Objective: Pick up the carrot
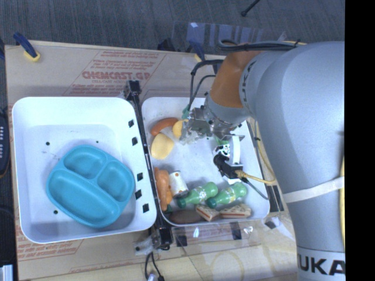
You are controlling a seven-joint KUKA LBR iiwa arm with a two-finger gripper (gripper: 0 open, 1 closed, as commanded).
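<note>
Our gripper [188, 130], jaws' state unclear, hovers at centre frame; the long orange carrot [162, 186] below could be missed.

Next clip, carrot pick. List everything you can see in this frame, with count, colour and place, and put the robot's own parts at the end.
bins: 2, white, side by side on the bench
divided tray: 1, blue, in the left bin
carrot: 1, orange, right bin, along its left wall
orange item: 1, orange, right bin, upper left; too blurred to name
yellow item: 1, pale yellow, right bin, below the orange item
bottles: 2, green, lying in the right bin's lower part
sandwich-like pieces: about 2, brown and tan, right bin's bottom edge
cardboard sheet: 1, tan with red print, under the bins
arm: 1, grey with orange band, from the right
gripper: 1, over the right bin's upper middle
</note>
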